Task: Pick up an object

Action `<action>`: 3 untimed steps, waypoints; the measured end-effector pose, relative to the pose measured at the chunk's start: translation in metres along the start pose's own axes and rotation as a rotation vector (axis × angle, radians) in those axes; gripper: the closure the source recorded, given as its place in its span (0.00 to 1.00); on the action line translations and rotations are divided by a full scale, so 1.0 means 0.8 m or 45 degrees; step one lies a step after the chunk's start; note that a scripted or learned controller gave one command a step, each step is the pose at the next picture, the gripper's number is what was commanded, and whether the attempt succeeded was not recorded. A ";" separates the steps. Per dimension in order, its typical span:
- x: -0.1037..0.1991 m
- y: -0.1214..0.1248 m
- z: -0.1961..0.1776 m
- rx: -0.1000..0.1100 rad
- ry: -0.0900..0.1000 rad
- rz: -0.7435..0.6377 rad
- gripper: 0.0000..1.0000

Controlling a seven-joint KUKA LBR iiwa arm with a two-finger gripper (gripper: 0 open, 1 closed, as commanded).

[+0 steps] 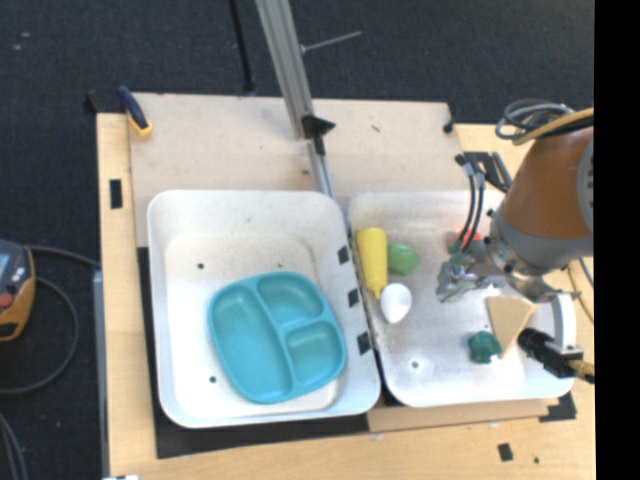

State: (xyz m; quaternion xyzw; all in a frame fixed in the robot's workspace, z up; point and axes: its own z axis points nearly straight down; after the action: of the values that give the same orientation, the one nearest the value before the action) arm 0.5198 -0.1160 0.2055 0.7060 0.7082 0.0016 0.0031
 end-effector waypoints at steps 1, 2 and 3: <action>-0.011 -0.001 -0.058 -0.001 -0.001 0.000 1.00; 0.038 0.033 -0.068 0.004 0.003 -0.005 1.00; 0.081 0.069 -0.065 0.005 0.003 -0.004 1.00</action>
State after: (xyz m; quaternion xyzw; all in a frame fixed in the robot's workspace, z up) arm 0.5741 -0.0513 0.2575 0.7049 0.7093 0.0010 0.0008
